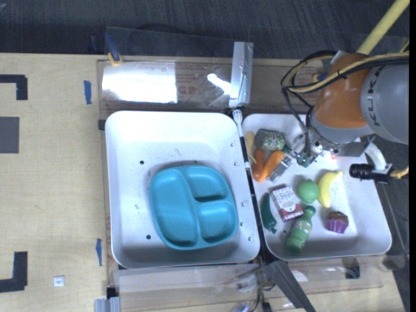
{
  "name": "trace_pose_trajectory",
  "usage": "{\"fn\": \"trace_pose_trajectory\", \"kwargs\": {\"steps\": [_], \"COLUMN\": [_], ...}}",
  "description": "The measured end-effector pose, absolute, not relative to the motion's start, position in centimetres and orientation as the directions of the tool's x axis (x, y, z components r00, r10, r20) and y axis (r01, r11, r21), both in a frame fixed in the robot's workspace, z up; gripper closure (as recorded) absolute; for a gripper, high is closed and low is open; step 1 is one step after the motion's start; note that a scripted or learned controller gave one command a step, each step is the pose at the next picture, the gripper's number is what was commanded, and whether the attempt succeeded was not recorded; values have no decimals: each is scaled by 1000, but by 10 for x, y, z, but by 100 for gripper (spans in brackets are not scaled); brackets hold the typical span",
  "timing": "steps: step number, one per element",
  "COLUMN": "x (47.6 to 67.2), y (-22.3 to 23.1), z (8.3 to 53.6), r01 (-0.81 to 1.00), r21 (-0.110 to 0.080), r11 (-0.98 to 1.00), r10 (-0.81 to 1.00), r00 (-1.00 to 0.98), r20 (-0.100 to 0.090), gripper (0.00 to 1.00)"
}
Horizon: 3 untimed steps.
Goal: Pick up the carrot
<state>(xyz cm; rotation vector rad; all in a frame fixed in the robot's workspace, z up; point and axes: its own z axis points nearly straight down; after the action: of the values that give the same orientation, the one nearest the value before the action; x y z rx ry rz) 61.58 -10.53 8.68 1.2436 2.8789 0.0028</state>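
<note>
Two white bins sit side by side on the pale wooden worktop [45, 194]. The left bin [123, 142] holds one blue divided tray [194, 205]. The right bin [374, 229] holds one carrot [266, 164] by its left wall, one lime [309, 191], one banana [329, 187], one green bottle [299, 229], one purple cupcake [337, 222] and one small pink carton [286, 201]. The gripper [294, 158] hangs just right of the carrot; whether its fingers are open or closed cannot be told. Yellow and black cables loop over the arm.

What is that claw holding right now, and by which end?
Cannot be told: the claw sits at the carrot's upper end, but no grip shows.
</note>
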Motion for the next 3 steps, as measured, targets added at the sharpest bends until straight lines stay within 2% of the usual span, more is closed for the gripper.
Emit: {"fn": "trace_pose_trajectory", "kwargs": {"steps": [1,2,3], "x": [640,664,659], "y": [-98,-106,-71], "z": [86,86,289], "r01": [968,888,645], "r21": [4,-10,9], "r11": [250,459,764], "r10": [968,888,645], "r00": [-250,-459,-764], "r20": [-2,4,-13], "gripper": [0,0,0]}}
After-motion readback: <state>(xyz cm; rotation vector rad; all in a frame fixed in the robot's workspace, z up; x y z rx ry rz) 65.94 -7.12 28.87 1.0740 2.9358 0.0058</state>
